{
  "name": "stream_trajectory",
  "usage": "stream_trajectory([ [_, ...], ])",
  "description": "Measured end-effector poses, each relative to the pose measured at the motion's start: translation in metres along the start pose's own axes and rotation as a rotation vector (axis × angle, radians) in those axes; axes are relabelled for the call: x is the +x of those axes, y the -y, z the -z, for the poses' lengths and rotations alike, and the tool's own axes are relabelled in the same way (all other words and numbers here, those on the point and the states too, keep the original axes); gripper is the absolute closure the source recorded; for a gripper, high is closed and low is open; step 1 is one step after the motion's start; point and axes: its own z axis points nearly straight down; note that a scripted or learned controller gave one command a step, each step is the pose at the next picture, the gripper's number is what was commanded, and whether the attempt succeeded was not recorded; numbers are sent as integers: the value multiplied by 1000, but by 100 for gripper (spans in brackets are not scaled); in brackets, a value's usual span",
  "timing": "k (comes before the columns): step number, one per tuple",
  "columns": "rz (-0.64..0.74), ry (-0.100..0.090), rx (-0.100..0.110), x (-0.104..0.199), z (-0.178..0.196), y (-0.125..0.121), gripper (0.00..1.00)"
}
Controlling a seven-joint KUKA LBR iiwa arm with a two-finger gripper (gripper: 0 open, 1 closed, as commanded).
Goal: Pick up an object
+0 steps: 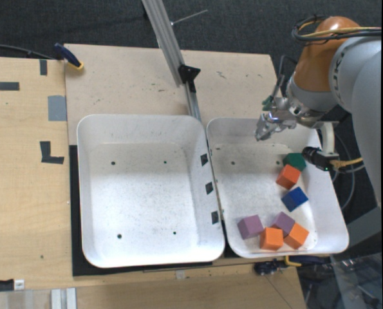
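My gripper [266, 132] hangs over the far end of the right bin [242, 192], pointing down, with nothing visible between its fingers. Nearest to it, below and to the right, lie a green block [295, 160] and an orange block [288, 176]. A blue block [295, 198] lies further toward the front. At the bin's near end sit two purple blocks [250, 226] [283, 222] and two orange blocks [272, 238] [297, 235], bunched together.
The left bin [140, 192] stands beside the right one, their rims touching at the middle. A grey metal pole [168, 37] slants across the bench behind the bins. Black cables [323, 159] run along the right bin's far right side.
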Motion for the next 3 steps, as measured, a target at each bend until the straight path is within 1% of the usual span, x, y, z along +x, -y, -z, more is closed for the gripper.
stream_trajectory([
  [1,0,0,1,0,50,-1,100],
  [2,4,-3,8,56,45,14,100],
  [3,5,-3,7,107,58,24,100],
])
